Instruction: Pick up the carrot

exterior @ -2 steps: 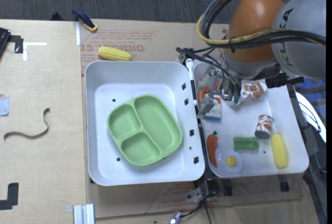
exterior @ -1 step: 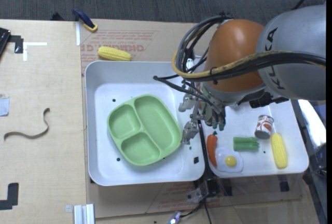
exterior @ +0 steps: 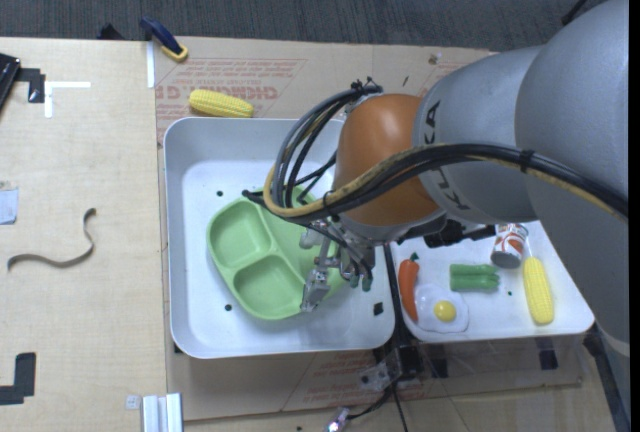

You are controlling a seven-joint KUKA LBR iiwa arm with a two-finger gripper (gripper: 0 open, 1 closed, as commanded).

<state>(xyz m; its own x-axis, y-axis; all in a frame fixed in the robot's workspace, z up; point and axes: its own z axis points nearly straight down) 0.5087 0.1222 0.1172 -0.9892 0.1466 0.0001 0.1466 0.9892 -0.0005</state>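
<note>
While the carrot waits in the other bin, the arm is working over the wrong side of the counter [exterior: 80,160], so the step in hand looks like the approach, not yet the grasp. Going from left to right with the left-hand shallow white bin [exterior: 190,220] as landmark: beyond its far rim, on the cardboard, lies a yellow plastic corn cob [exterior: 221,103]; inside it sits a pale green divided plastic tray [exterior: 250,260]; and at that tray's right edge hangs the metal two-finger gripper [exterior: 320,285], low over the bin floor, with nothing visible between its fingers, though whether they stand apart or together I cannot tell at this slant. Just past the bin's right wall, in the neighbouring white bin [exterior: 570,325], the small orange carrot [exterior: 408,285] lies along the near-left side, close against the dividing wall, with a toy fried egg [exterior: 443,310] beside it, then a green vegetable piece [exterior: 473,277], a red-and-white can [exterior: 510,245] and a second yellow corn cob [exterior: 539,288]. The next move calls for shifting the gripper rightward over the wall and descending astride the carrot, clear of wall and egg.
</note>
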